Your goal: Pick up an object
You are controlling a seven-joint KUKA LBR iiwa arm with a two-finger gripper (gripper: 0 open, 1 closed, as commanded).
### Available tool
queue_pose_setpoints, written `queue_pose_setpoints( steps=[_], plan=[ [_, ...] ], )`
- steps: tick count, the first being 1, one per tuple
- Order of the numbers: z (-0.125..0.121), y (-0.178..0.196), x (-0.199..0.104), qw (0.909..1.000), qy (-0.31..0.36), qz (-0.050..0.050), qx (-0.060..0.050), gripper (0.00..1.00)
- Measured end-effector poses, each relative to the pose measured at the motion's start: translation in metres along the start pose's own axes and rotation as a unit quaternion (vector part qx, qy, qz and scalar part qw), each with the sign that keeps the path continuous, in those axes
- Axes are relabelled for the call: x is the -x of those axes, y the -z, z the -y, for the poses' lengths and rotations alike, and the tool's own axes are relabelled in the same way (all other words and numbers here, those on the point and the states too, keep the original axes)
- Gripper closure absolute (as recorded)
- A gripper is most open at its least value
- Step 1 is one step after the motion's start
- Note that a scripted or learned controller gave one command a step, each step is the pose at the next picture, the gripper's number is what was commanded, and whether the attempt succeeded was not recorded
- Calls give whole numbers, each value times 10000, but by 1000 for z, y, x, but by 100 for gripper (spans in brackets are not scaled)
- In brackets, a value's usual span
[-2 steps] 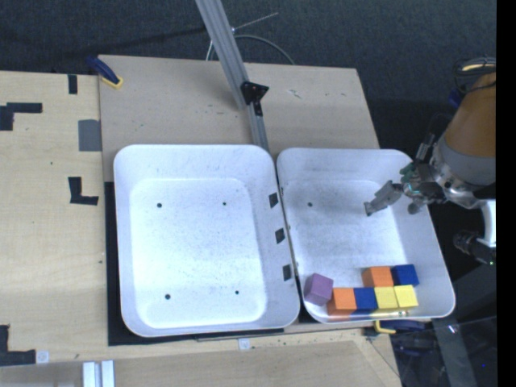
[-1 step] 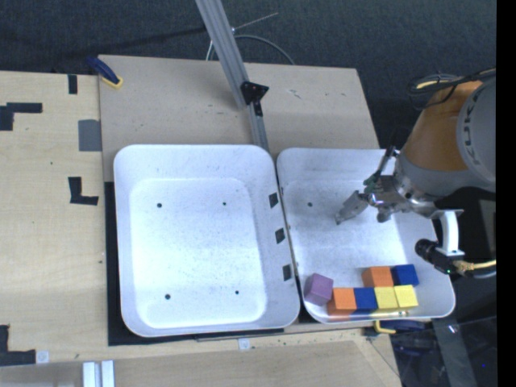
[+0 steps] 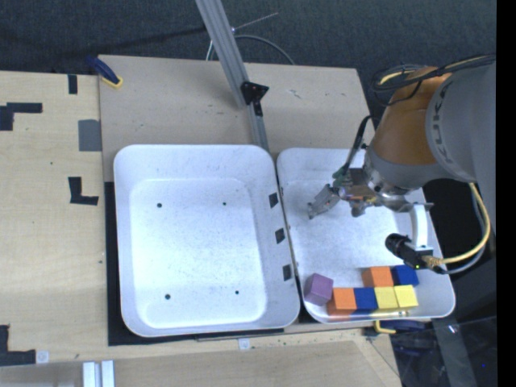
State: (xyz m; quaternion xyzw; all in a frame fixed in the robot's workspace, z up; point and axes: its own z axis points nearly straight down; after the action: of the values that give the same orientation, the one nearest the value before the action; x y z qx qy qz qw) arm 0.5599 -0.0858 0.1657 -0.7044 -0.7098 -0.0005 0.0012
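Left to right: the left bin (image 3: 137,240) on the desk (image 3: 48,240); the right bin (image 3: 310,168), with the purple block (image 3: 320,287) and the packed orange, blue and yellow blocks (image 3: 379,290) along its near wall. The jaws (image 3: 339,202) hang over bare floor well apart from them; their spread cannot be told. Risk: closing here grasps nothing; among crowded blocks, fingers may strike neighbours.
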Motion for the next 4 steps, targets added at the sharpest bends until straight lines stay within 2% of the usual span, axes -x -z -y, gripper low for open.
queue_pose_setpoints(
  steps=[1, 2, 3, 4],
  plan=[
    [14, 27, -63, 10000, 4, -3, 5, 0],
    [-50, 26, -31, 10000, -30, 18, 17, 0],
    [-69, 26, -84, 10000, -7, 3, 3, 0],
    [-84, 26, -99, 10000, -25, 12, 4, 0]
  ],
)
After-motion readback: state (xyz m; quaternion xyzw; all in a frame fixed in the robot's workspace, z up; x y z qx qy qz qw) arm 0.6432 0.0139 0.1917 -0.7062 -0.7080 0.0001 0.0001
